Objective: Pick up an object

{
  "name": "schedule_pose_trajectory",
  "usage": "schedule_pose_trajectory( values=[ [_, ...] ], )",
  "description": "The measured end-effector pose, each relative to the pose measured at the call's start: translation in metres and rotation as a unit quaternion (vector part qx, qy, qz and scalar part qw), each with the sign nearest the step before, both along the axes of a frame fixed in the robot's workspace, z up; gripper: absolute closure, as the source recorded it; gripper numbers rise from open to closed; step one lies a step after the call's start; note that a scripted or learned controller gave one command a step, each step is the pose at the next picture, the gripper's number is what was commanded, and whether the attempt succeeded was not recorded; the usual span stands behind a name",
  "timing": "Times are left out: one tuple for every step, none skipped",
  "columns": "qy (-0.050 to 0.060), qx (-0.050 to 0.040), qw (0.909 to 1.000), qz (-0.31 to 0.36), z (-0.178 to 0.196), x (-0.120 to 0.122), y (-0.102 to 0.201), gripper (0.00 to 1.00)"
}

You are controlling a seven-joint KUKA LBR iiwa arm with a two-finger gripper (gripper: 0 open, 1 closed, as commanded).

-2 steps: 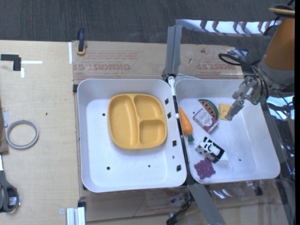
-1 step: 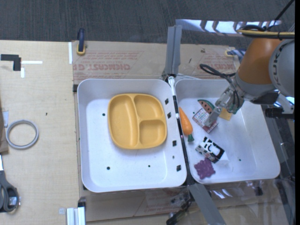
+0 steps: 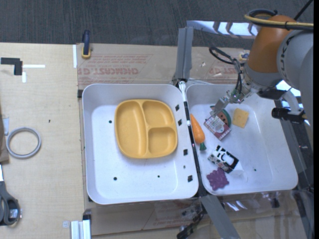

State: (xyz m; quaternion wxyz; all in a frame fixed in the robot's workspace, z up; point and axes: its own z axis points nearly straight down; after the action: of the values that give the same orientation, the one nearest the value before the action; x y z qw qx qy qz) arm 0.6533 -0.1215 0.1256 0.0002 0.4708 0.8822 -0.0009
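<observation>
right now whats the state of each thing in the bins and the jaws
yellow divided plate: upright, left bin
carrot: lying flat, right bin's left wall
cheese wedge: flat, untouched
purple grapes: resting near front
packet: under the gripper
gripper: low over packet, grip unclear

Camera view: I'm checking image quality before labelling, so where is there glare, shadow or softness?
Camera view: lighting is even and soft; bright glare on the right bin beside the arm; faint shadows under the yellow plate and the carrot; the hand and the small packet below it look slightly soft, their details hard to read.
</observation>
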Motion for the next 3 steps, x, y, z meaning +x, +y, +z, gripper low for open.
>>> schedule_pose_trajectory(
  values=[
    [-0.004,0.001,0.9762,-0.217,-0.03,-0.036,-0.001,0.0],
    [0.001,-0.0009,0.9564,-0.292,0.099,-0.042,0.005,0.0],
    [0.001,-0.0008,0.9499,-0.312,-0.035,-0.015,-0.005,0.0]
  ],
)
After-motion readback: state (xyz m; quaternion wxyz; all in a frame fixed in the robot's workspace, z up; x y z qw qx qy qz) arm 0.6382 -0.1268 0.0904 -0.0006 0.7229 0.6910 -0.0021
